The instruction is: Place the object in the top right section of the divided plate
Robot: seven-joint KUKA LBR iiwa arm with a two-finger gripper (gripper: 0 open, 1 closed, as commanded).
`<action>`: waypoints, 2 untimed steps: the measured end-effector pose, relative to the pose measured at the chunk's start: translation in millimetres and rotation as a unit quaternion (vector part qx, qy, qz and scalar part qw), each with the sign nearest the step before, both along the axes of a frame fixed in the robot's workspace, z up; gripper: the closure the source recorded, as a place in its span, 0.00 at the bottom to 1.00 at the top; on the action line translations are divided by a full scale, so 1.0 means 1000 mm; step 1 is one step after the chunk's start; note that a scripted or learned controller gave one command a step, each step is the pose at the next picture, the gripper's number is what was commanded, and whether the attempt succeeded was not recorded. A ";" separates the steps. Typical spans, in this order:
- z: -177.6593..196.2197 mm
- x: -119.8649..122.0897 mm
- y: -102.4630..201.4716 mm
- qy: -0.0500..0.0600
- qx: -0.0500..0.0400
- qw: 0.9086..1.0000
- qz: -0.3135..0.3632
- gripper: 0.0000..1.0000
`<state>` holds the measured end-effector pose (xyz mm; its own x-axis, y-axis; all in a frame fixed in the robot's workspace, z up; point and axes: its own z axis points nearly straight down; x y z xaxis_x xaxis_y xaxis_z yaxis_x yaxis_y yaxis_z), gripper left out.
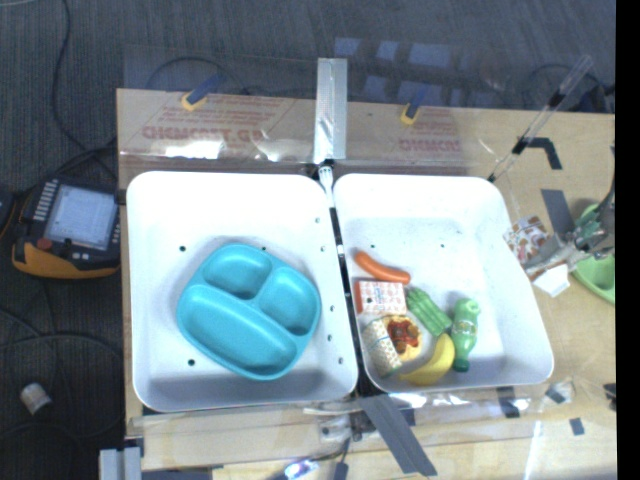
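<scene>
Two white bins sit side by side on the bench [570,368]. The left bin [150,268] holds a blue divided plate [250,310] near its middle. The right bin [450,208] holds toy food in its lower left part: an orange carrot [381,266], a small box [381,296], a green bottle [465,333], a yellow banana [432,364] and a green pickle [428,311], all close together.
</scene>
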<state>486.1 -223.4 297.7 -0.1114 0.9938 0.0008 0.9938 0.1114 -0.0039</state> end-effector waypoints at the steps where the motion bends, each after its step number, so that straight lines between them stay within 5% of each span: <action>1: -0.090 -0.002 0.000 -0.001 0.001 0.980 0.198 1.00; 2: 0.079 -0.001 0.001 -0.003 0.000 0.974 0.227 1.00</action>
